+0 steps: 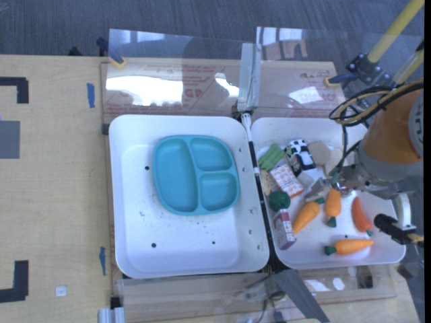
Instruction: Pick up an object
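Observation:
The right bin [377, 256] holds several toy foods. Two orange carrots [306, 215] [333, 204] lie near its middle and a third carrot [350, 246] lies by the front wall. A red-orange piece [360, 215] sits to their right. A green broccoli-like piece [279, 199], a pale green item [271, 157], a printed packet [284, 179], a black-and-white piece [301, 155] and a red-and-white tube [285, 229] crowd the left half. My gripper [326, 187] reaches in from the right, low over the bin, just above the upright carrot; nothing shows held in it.
The left bin [128, 200] bears a blue divided plate [195, 173]. A clear plastic screen [202, 79] stands behind both bins. The arm's body with its orange band [394, 140] and cables hangs over the right bin's right edge.

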`<state>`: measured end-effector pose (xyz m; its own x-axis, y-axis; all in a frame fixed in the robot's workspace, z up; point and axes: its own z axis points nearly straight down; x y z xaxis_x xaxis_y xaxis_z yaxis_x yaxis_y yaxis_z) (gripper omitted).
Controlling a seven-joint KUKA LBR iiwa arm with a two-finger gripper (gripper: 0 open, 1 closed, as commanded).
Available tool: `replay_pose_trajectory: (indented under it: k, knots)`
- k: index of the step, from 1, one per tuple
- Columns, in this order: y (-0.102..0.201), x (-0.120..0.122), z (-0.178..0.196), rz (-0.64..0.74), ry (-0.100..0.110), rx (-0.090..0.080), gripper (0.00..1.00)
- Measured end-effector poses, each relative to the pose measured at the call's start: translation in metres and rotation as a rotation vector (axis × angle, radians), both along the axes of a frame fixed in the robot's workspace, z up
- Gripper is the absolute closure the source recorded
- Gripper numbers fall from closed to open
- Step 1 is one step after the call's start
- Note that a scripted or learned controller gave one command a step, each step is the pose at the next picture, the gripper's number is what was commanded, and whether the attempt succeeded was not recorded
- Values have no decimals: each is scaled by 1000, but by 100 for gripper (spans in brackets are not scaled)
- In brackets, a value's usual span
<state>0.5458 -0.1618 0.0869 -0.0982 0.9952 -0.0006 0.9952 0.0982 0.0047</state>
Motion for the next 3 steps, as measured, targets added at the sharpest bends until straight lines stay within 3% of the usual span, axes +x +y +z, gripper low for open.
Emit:
replay_pose_trajectory:
  k: [1, 2, 3]
  knots:
    - [41, 0, 13, 273, 5, 1, 0]
    - [40, 1, 23, 272, 2, 0, 100]
    - [108, 66, 100, 75, -2, 0, 100]
